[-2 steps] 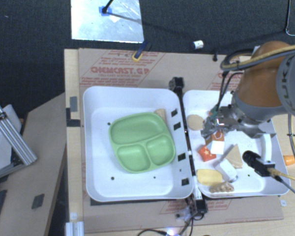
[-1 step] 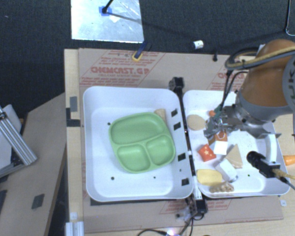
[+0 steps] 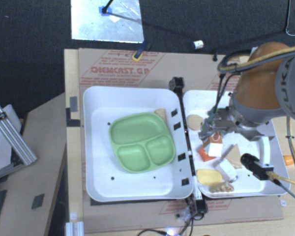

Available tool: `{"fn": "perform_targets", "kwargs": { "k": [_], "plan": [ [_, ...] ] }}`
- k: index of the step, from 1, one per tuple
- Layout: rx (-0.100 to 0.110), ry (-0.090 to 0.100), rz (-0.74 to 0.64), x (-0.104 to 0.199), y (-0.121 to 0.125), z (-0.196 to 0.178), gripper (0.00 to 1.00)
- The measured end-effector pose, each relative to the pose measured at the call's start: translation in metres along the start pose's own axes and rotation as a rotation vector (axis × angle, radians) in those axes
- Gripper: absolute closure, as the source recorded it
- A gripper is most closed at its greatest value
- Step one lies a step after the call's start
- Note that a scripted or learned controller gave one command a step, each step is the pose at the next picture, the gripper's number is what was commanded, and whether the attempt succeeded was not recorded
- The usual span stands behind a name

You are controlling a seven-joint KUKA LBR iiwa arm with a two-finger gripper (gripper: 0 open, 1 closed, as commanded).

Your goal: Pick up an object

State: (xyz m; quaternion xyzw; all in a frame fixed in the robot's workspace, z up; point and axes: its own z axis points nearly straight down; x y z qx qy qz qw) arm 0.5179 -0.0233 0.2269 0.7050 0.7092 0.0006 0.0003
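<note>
- The end effector [image 3: 210,129] is seen low over the right bin [image 3: 273,193], at the left part of its floor, with the arm [image 3: 263,90] reaching in from the right
- Whether the end effector is spread or pressed together cannot be told, since its tip is dark and partly masked by the wrist
- Nothing is seen clearly between its tips, so no hold on anything can be claimed
- The candidate things are all found in the right bin: a tan disc [image 3: 193,121] near the divider, a red and white piece [image 3: 209,152] just below the end effector, a white block [image 3: 226,170] further toward the front, and a yellow piece [image 3: 209,176] near the front rim
- The left bin [image 3: 96,181] is occupied by a green tray [image 3: 140,141] with three compartments, well apart from the end effector
- The step in hand is judged to be the approach or the descent onto a thing, with the red and white piece as the likeliest target, being nearest
- For the next move, a centred placing over that piece is called for, then a closing on it and a straight lift
- Care is called for because the pieces lie close together, so a neighbour may be nudged or caught along with the target
</note>
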Motion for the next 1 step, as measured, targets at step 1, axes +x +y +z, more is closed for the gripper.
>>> {"fn": "perform_targets", "kwargs": {
  "k": [1],
  "plan": [
    [0.000, -0.001, 0.006, -0.0171, -0.0027, 0.0005, 1.00]
  ]
}}
